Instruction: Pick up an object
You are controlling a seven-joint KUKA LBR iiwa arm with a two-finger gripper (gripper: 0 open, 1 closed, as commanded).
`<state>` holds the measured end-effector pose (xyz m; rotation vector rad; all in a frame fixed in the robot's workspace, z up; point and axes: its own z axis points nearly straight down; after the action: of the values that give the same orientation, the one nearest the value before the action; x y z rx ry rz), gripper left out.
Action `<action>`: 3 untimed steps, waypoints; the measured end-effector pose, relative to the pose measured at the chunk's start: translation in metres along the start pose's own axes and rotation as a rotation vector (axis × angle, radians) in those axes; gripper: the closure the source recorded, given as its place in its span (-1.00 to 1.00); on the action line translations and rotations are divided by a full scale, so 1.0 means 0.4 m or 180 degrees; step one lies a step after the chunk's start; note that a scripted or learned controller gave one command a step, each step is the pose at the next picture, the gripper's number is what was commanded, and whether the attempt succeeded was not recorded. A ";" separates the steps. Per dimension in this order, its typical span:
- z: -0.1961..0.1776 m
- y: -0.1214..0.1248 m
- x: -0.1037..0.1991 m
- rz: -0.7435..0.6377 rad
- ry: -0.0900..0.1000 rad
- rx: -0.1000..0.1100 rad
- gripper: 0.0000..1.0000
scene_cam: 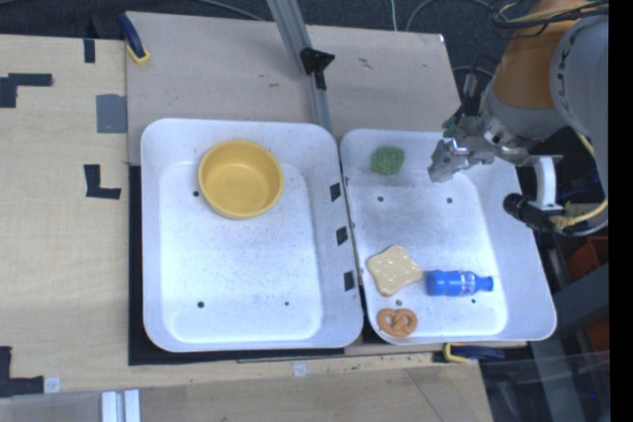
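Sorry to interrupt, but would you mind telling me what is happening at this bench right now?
A grey robot arm with an orange band reaches in from the right, its gripper over the far end of the right white bin, holding nothing that shows. Nearest it is a small green round object. Further along that bin lie a tan slice of toast, a blue plastic bottle and a brown pretzel. The left white bin holds a yellow bowl.

No text, label, brand or number can be read anywhere. The blue bottle is too small to show any print.
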<state>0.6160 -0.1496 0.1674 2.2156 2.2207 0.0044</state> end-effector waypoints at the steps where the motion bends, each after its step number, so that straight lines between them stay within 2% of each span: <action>1: -0.159 0.011 -0.006 0.0002 -0.0002 -0.0002 1.00; 2: -0.241 0.013 -0.005 0.0002 0.0002 0.0007 1.00; 3: -0.249 0.023 0.124 -0.0012 0.0008 0.0017 1.00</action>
<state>0.6245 -0.0999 0.2670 2.2154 2.2287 0.0010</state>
